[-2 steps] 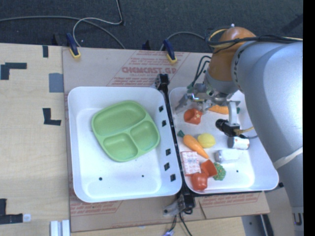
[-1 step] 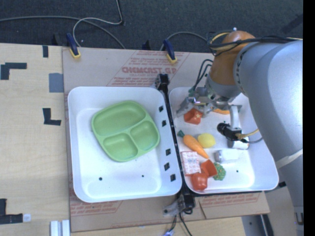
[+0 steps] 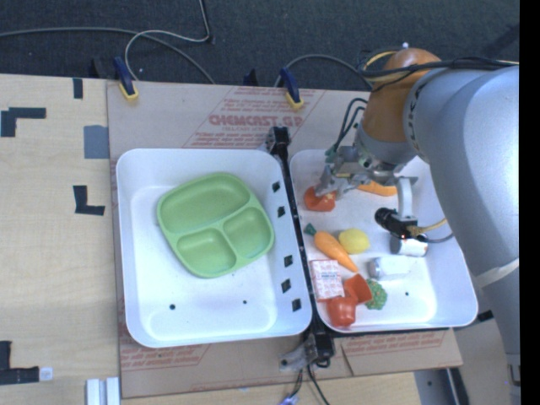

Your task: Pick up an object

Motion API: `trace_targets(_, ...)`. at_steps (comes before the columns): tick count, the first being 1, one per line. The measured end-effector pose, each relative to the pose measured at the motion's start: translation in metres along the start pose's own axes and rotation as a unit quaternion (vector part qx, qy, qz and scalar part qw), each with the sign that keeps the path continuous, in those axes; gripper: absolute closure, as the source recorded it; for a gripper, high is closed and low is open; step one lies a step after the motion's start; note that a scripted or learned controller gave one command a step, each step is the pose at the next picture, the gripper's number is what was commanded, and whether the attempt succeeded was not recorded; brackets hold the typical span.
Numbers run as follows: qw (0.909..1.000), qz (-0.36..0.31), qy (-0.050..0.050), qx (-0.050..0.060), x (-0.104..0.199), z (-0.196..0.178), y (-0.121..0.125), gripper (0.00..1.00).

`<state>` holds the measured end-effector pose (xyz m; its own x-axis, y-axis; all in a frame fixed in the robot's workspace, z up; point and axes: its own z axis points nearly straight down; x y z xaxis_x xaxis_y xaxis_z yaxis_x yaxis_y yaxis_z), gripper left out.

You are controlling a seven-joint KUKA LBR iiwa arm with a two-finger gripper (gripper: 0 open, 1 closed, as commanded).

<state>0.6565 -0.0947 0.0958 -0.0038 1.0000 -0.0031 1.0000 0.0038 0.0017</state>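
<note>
Tool (image 3: 331, 184) low in right bin (image 3: 447, 306), over red tomato-like piece (image 3: 319, 199) at far-left corner — fingers' state cannot tell. Piece seems resting on bin floor; grasp unconfirmed, lift not yet done.

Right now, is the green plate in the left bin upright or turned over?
Upright. The green plate lies flat in the left bin, its three hollow compartments facing up.
</note>
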Motion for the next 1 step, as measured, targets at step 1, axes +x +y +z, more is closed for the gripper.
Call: trace_targets(1, 1.0000, 0.001, 0.002, 0.001, 0.0569, -0.0889, -0.0540, 1.00)
